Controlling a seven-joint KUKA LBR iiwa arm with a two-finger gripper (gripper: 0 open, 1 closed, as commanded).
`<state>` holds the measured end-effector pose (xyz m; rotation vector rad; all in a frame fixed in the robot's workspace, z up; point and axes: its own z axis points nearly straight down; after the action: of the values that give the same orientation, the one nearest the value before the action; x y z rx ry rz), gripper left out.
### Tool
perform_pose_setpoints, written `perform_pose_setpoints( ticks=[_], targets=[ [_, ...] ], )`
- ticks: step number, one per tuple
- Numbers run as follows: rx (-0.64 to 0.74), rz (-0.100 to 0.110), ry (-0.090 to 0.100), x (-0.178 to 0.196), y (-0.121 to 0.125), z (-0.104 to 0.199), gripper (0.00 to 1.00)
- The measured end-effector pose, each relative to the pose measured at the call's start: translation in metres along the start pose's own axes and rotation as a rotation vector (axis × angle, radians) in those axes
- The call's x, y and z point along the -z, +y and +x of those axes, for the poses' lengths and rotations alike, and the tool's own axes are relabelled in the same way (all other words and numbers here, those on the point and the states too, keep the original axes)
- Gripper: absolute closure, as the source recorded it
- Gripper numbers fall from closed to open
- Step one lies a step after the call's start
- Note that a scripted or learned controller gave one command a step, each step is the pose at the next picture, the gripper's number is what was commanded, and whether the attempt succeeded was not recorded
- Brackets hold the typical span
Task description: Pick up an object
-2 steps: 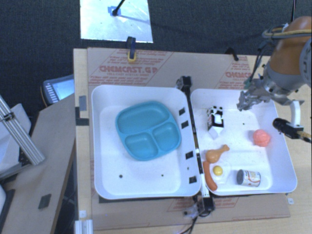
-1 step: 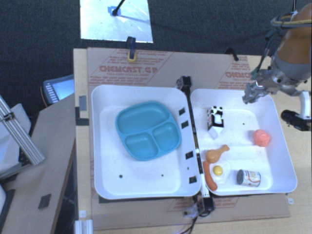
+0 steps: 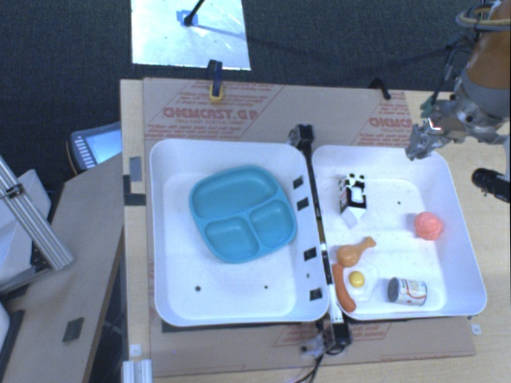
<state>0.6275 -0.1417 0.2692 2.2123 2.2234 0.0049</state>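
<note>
Objects for picking lay in the right shallow white bin, none between the jaws. Left of that bin, a blue three-compartment plastic plate rested in the left white bin. Inside the right bin, near its left wall, stood a small black-and-white carton; below it lay an orange toy drumstick, a toy fried egg and a small lying can. A pink ball sat nearer the right wall. The grey gripper hung over the bin's upper right corner, well apart from them; whether its jaws were apart or together could not be told.
</note>
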Motion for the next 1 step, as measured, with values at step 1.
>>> perform_pose_setpoints(
  ticks=[1],
  targets=[
    [0.003,0.004,0.002,-0.0155,-0.0040,0.0489,1.00]
  ],
)
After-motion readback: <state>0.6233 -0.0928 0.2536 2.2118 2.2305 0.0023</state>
